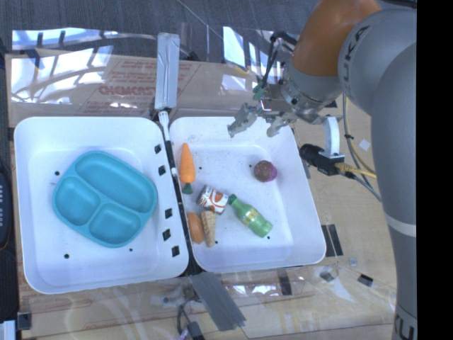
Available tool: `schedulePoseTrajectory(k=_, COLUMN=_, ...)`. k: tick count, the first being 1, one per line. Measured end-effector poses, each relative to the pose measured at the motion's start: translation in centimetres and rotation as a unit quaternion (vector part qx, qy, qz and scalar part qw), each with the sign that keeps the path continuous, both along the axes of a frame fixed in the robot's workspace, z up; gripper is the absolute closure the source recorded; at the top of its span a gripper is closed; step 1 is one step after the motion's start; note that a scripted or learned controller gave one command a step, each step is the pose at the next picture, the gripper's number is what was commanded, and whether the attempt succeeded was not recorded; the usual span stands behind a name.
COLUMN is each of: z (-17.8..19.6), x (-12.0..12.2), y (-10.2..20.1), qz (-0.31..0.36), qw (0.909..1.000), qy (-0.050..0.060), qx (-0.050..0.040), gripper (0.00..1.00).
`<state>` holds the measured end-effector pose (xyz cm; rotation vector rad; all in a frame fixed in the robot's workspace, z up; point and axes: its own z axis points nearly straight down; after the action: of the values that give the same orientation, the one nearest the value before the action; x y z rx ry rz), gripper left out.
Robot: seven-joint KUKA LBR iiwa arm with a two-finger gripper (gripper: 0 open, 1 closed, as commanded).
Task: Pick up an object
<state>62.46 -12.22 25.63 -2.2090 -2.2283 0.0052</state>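
A: Camera view from above, what's the end effector (259, 124) doing?

B: Its fingers are spread apart, gripping nothing, above the right bin's (301, 214) far edge.

A: And the objects?

B: A carrot (186, 163), can (211, 199), green bottle (250, 216) and dark ball (265, 171) lie in that bin.

plate (105, 198) in left bin (28, 261), bottle (250, 216) in right bin (301, 225).

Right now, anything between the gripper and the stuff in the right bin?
Nothing visible. The gripper sits over the right bin's far edge, fingers spread with nothing between them. Bare white floor separates it from the carrot, the dark round fruit, the can and the green bottle.
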Motion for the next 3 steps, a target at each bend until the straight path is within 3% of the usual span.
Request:
schedulePoseTrajectory(k=1, z=-11.8, x=-10.1, y=-2.3, qz=0.062, qw=0.9981, qy=0.003, qx=0.0010, gripper=0.00)
schedulePoseTrajectory(k=2, z=-16.4, x=-11.5, y=-4.1, qz=0.065, qw=0.9979, qy=-0.002, qx=0.0004, gripper=0.00)
schedulePoseTrajectory(k=3, z=-15.4, x=-11.5, y=-4.2, qz=0.067, qw=0.9977, qy=-0.002, qx=-0.0003, gripper=1.00)
